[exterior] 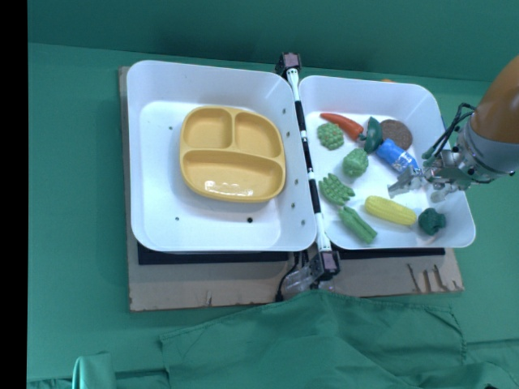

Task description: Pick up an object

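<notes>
Gripper (413,185) hovering near the right bin's (454,235) right edge, just above the corn (390,211); fingers apart, holding nothing. Probably light, hard, slick plastic. Best pinched across the middle.

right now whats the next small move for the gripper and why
Probably a short drop straight down and slightly toward the corn. The gripper sits over the right bin, between the blue item and the corn, with nothing visibly between its fingers.

Your grey arm with the orange band (501,108) reaches in from three o'clock. Its two-finger metal gripper (422,183) points toward nine o'clock, fingers spread apart.
</notes>
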`<action>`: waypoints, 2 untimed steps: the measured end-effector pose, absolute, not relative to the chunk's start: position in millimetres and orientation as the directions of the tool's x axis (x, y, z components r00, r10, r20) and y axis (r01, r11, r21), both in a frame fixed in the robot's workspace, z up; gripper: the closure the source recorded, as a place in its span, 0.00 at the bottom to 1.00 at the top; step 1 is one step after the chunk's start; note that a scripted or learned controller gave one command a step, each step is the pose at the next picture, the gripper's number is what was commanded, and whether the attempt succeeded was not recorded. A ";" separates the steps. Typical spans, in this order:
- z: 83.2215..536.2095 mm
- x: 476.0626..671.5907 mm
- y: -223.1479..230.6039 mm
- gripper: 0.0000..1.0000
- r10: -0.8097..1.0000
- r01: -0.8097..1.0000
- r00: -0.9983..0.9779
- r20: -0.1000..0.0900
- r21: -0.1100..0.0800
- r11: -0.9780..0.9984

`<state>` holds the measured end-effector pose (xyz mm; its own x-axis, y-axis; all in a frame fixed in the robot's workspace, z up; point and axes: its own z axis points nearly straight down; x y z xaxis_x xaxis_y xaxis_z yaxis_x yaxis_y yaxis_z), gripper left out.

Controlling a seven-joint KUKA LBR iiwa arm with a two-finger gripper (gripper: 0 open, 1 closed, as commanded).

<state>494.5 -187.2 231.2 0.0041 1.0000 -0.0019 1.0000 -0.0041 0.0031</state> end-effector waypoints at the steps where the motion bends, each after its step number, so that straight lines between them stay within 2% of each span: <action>1: 231.2 494.5 -187.2 0.00 1.000 1.000 0.004 -0.002 0.003 -0.004; 2: 243.5 495.4 -188.5 1.00 1.000 1.000 0.007 -0.005 0.009 -0.007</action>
<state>495.4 -188.5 243.5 0.0072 1.0000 -0.0050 0.9999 -0.0072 0.0092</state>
